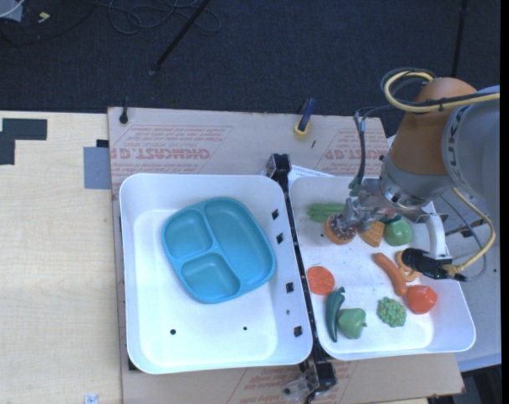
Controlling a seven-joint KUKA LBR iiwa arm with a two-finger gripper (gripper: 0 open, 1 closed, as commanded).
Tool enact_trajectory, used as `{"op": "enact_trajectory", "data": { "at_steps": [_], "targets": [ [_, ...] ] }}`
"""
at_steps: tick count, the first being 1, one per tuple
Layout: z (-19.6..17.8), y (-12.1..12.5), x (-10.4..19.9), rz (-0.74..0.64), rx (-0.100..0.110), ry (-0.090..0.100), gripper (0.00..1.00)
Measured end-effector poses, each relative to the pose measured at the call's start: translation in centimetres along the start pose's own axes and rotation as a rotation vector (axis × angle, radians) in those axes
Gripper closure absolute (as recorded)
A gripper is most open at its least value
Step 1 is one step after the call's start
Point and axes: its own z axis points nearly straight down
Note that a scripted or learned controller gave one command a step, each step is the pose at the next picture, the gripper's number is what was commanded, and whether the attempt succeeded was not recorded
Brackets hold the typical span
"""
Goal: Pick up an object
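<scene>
Brown round object (339, 231) near right bin's (456, 331) back-left corner, directly under the jaws (352, 219); jaw opening and any hold cannot be told.

A robotics lab is showing: two white bins (145, 225) sitting on a cardboard-covered bench (178, 146), cables (145, 7) trailing behind.

The cardboard sheet (174, 146) under the bins bears red print, upside down, unreadable.

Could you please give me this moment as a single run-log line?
phase: reaching | end effector: low in right bin, over brown item | grasp: unconfirmed | left bin: blue divided plate
</scene>
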Motion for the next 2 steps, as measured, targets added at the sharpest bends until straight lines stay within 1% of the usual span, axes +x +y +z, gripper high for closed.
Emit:
{"op": "enact_trajectory", "data": {
  "at_steps": [1,2],
  "targets": [
    [-6.4,0.1,-0.2,0.0,-0.003,-0.001,1.0],
    [-8.1,0.1,-0.3,-0.001,0.0,0.0,1.0]
  ]
}}
